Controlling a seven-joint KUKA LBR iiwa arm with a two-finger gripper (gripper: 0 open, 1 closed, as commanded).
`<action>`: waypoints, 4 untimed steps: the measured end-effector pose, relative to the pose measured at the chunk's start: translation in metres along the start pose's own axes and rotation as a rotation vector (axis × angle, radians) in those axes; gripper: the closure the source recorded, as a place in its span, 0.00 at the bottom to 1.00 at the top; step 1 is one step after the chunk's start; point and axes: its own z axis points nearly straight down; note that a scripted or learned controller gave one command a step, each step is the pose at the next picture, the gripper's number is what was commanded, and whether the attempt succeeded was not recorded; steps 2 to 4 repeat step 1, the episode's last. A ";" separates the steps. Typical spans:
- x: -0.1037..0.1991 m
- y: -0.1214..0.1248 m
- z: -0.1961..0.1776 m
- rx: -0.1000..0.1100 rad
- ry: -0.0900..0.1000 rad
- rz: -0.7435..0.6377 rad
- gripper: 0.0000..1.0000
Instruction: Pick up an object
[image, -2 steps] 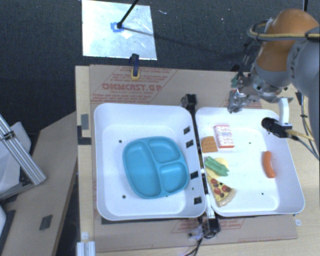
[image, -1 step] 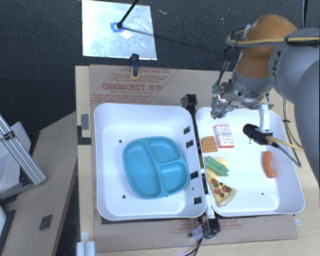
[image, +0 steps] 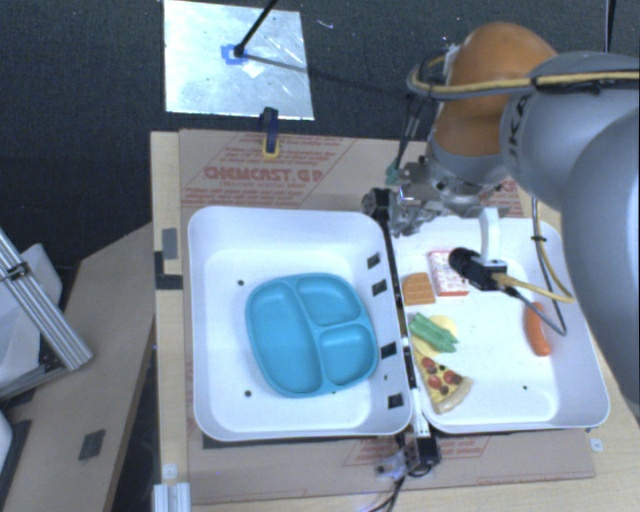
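My gripper (image: 402, 203) hangs over the far left corner of the right bin (image: 575, 395), below the orange wrist band. Several toy foods lie in that bin. A red and white packet (image: 446, 274) and an orange cracker (image: 418, 289) sit closest, just in front of the gripper. A green pod (image: 434, 332) lies on a yellow piece (image: 446, 324). A pizza slice (image: 443, 384) rests near the front left corner. An orange sausage (image: 538, 331) lies to the right. Nothing is visibly held.
The left bin (image: 215, 300) holds a blue divided tray (image: 309, 333). A ridge with black clips (image: 392, 300) separates the bins. A black fitting with yellow cables (image: 478, 268) hangs over the right bin, and the grey arm covers its far right side.
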 end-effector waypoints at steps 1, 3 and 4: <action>0.050 -0.015 0.008 0.002 -0.001 0.001 1.00; 0.050 -0.015 0.008 0.002 -0.001 0.001 1.00; 0.050 -0.015 0.008 0.002 -0.001 0.001 1.00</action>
